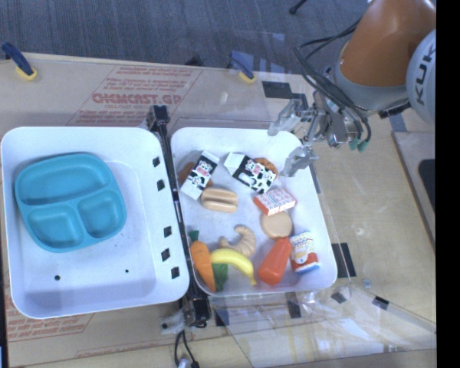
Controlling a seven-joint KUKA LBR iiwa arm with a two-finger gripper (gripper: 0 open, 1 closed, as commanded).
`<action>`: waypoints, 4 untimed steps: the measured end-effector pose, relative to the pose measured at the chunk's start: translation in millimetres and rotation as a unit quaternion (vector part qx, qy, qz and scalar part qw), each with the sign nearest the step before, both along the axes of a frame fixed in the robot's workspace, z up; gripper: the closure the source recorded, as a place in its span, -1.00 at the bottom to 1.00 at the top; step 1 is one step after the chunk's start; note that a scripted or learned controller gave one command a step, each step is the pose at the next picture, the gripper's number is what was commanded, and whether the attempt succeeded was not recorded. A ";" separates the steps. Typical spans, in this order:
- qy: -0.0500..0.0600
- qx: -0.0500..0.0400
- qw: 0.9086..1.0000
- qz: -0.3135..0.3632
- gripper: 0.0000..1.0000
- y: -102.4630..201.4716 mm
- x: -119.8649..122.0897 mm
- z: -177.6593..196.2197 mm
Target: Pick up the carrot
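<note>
hand [297, 140] — over right bin's [322, 228] far corner, grip state unclear | carrot [202, 262] — near-left corner, beside banana [234, 261], untouched

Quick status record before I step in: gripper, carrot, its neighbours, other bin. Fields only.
gripper: above the right bin's far right corner, nothing between its fingers
carrot: lying in the right bin, near left corner, by the bin's left wall
neighbours: banana touching the carrot's right side; hot dog farther back
left bin: holds a blue divided plate
task state: carrot not yet picked up
</note>
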State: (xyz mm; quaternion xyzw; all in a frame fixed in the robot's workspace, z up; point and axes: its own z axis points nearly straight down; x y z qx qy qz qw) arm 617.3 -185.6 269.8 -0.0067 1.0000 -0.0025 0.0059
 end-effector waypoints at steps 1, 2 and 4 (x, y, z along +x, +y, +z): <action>0.001 0.000 0.999 0.045 -1.00 -23.1 42.0 43.1; -0.001 -0.001 0.999 0.048 1.00 -20.7 43.7 54.2; 0.006 0.000 0.905 0.426 1.00 -23.7 -110.0 62.2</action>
